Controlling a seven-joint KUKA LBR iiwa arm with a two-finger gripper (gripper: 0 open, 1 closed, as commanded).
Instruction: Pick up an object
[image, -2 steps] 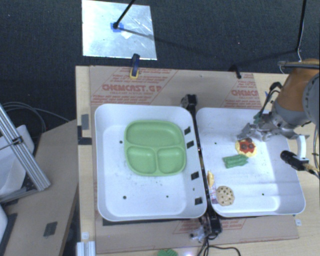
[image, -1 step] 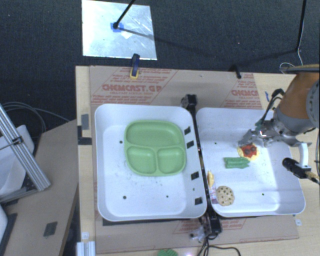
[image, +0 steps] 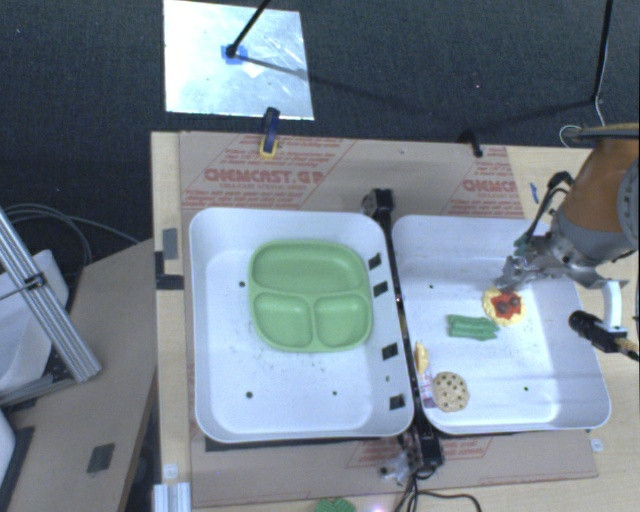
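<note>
Where the bench edge comes closest to the camera, the right bin (image: 570, 400) holds a round tan cookie (image: 450, 391) with dark chips near its front-left corner, and a small yellow piece (image: 421, 356) lies just beside it, against the bin's left wall. Farther in, a green bean-like toy (image: 472, 327) lies flat on the white floor, and just behind and to its right sits a small yellow and red toy (image: 503, 306). The gripper (image: 515, 277) is low over the back edge of that yellow and red toy, seemingly touching or almost touching it; nothing is seen lifted between its tips, and whether they are spread or closed cannot be told from this angle. The arm (image: 598, 205), grey with an orange band, reaches in above the bin's right side. In the left bin (image: 215, 400) a pale green divided plate (image: 309, 296), one large section behind two small ones, rests near the middle. Beyond both bins lies brown cardboard (image: 330, 170) printed in red, with a yellow and blue clamp (image: 269, 133) at its far edge, and behind that a shiny silver sheet (image: 238, 60) on the dark floor.
</note>
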